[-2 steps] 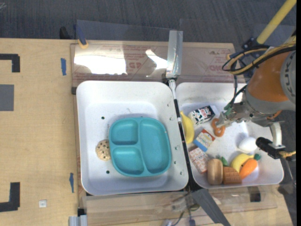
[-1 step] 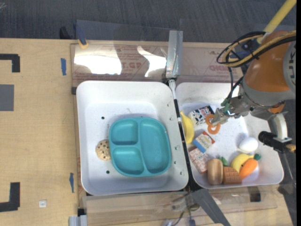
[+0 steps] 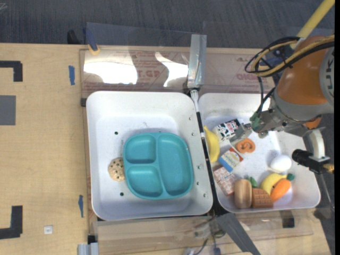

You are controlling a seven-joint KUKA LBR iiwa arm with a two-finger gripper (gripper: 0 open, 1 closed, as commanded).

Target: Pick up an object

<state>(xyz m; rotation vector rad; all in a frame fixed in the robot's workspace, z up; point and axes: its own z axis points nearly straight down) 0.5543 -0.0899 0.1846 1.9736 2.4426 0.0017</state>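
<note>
Plywood bench (image 3: 37, 153) on grey carpet (image 3: 159, 4), two white bins (image 3: 101, 116), claw (image 3: 258, 125) state unclear.

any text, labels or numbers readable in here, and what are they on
Nothing can be read for certain.
Black-and-white carton in the right bin: dark print, too blurred to read.
Small box with a blue end: label too small to read.
Red-and-white packet: pattern or print, unreadable.
Arm casing at the right edge: dark letter strokes, cut off by the frame.
Clear panel behind the left bin: glare, no legible text.
</note>
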